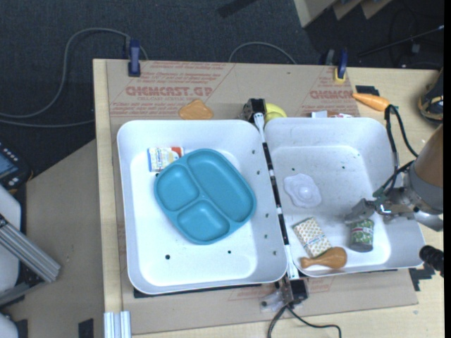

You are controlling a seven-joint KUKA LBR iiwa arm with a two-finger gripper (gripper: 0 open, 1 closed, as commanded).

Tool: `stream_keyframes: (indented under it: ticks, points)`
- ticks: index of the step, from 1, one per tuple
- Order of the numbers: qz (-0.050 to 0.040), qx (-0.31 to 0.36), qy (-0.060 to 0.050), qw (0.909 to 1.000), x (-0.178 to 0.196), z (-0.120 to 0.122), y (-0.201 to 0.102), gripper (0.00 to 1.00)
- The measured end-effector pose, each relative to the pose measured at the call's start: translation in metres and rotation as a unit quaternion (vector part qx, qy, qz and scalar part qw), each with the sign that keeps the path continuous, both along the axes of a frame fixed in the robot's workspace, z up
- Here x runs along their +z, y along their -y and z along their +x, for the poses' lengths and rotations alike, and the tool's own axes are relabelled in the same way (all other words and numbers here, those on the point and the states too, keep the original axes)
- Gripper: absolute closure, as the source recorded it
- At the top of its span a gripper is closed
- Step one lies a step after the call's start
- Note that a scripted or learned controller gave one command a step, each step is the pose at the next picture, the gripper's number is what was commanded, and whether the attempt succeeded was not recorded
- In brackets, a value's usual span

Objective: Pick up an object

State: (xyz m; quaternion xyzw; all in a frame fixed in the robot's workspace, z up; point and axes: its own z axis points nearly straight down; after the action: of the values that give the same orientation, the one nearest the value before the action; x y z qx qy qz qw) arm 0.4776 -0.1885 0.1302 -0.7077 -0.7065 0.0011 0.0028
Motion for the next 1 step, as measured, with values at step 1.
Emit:
stream_keyframes:
  ticks: [1]
  points:
    - [0.0001,0.001,0.000,1.0000,-0.0487,0.0004,-0.0052,0.00]
